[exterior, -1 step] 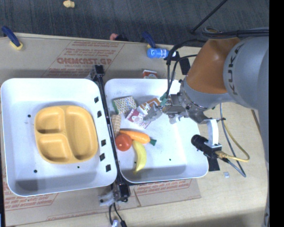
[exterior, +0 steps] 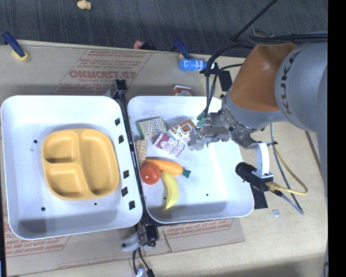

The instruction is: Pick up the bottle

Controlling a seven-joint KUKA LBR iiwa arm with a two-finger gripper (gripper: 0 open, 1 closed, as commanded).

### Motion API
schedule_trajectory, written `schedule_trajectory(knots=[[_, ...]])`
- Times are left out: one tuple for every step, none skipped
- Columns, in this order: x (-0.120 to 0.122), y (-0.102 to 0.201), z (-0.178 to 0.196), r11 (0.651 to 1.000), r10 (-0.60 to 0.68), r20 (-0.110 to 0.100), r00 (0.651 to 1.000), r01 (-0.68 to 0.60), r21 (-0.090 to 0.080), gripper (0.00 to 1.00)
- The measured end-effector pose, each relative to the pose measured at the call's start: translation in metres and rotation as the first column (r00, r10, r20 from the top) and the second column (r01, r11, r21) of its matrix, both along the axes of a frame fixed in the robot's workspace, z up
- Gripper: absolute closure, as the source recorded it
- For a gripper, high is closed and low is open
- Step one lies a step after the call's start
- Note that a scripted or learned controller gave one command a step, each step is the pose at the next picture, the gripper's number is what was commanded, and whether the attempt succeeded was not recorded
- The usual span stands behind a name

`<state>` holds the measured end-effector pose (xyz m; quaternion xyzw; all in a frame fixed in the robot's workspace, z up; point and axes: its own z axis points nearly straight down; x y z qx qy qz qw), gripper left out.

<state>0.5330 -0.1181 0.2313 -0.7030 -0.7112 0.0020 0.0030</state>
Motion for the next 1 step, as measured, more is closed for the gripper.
schedule_trajectory(knots=[[-0.0571,-0.0319,-0.0029,0.994,0.111,0.003,0.994,-0.111,0.000,1.00]])
